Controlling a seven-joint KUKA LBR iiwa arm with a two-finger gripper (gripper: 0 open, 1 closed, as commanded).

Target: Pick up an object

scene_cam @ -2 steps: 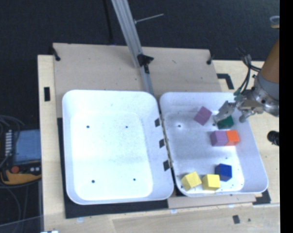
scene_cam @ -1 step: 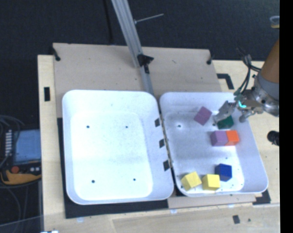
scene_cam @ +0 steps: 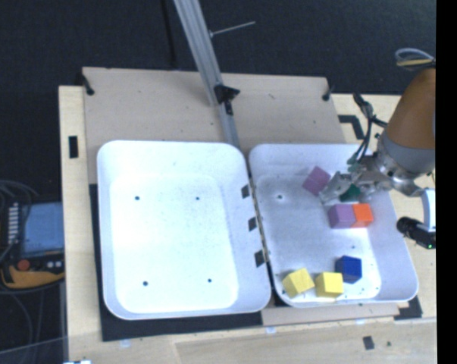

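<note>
Gripper [scene_cam: 342, 191] hovers low in the right bin [scene_cam: 289, 226], jaws' spread impossible to read, right above a purple block [scene_cam: 340, 216] touching an orange block [scene_cam: 363, 215]; another purple block [scene_cam: 316, 180] just left.

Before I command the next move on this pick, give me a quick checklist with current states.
1. Gripper over the right bin: ok.
2. Something held between its fingers: cannot tell.
3. Nearest targets in place: purple block and orange block touch side by side just below the gripper; second purple block lies to its left: ok.
4. Crowding: not ok, a green object sits against the gripper.
5. Other picks available: blue block, two yellow blocks at the near wall: ok.
</note>
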